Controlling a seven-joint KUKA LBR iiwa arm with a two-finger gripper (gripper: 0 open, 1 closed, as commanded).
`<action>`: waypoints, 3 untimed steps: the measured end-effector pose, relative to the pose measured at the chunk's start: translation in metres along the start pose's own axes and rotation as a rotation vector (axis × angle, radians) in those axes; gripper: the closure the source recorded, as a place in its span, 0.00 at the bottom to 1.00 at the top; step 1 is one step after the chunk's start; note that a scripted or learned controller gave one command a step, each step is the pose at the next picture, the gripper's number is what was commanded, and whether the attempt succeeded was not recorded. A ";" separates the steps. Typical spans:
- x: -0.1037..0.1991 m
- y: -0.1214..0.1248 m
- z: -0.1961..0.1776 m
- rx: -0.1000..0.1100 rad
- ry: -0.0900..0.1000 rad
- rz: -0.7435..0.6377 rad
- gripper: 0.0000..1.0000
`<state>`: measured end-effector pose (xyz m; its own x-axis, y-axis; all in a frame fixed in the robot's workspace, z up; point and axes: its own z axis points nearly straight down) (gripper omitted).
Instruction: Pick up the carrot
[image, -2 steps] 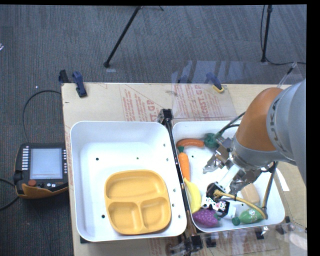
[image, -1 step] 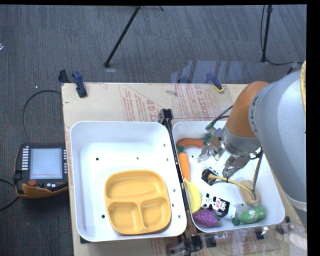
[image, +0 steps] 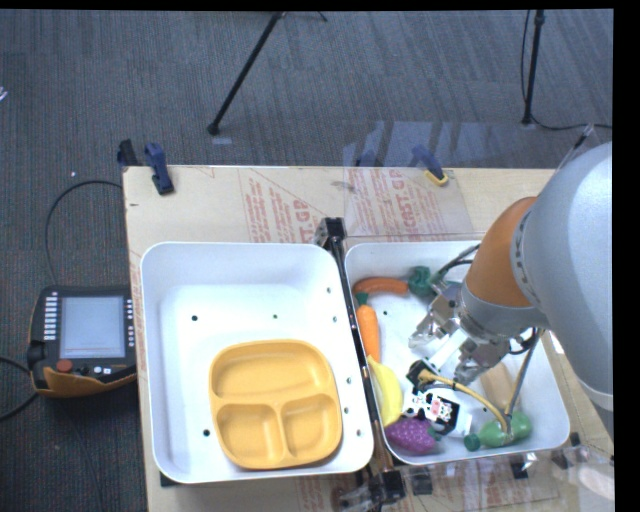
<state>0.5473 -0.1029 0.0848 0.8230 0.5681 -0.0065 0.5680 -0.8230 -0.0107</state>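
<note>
Two orange carrots lie in the right bin (image: 545, 385). One carrot (image: 368, 331) rests lengthwise along the bin's left wall. The other carrot (image: 381, 286) lies crosswise near the back wall, with a green leafy top (image: 420, 280) at its right end. My gripper (image: 441, 347) hangs low over the middle of this bin, right of the lengthwise carrot and just below the green top. Nothing shows between its jaws. The grey arm with its orange band (image: 500, 265) covers the bin's right part.
A yellow banana (image: 386, 388), purple grapes (image: 412, 436), a black-and-white toy (image: 440, 408) and a green item (image: 500, 432) crowd the right bin's front. The left bin (image: 170, 300) holds a yellow divided plate (image: 276, 402). A teach pendant (image: 85, 336) lies on the floor at left.
</note>
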 end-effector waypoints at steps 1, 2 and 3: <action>0.050 0.004 -0.002 -0.002 0.005 0.055 0.00; 0.029 -0.010 -0.001 -0.001 0.002 0.076 0.00; 0.099 -0.079 -0.107 -0.005 0.016 0.171 0.00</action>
<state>0.5852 0.0177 0.1916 0.9077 0.4196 0.0077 0.4196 -0.9077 -0.0062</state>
